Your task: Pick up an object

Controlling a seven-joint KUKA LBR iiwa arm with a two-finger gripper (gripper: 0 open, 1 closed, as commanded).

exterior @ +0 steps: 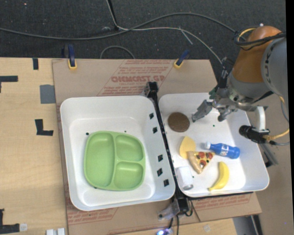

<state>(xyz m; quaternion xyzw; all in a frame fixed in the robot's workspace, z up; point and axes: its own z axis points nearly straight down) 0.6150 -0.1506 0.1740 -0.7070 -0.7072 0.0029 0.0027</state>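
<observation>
On the counter [22,143], two shallow white bins sit side by side atop a sheet of brown cardboard [136,74]. Left bin [72,110]: one green divided plate [114,160], three compartments, lying flat near the middle. Right bin [250,176]: a round brown disc [178,121] toward the back left; a yellow wedge [187,145] just in front of it; a pizza slice [200,161] touching the wedge's front edge; a blue bottle [224,150] with a white label, lying on its side just right of the pizza slice; a banana [221,176] near the front, curved, beside the pizza slice; a small white cup-like item [184,175] at the front left corner, detail unclear. Grey arm [273,67] with orange band enters from the right, wrist over the back of the right bin. Gripper [211,113] hangs above the bin floor, right of the brown disc and apart from it; its two fingers [199,111] are spread wide, with nothing between them. Black cables [134,26] run across the dark surface behind the cardboard; two blue-and-yellow clamps [70,57] hold the cardboard's back edge.
</observation>
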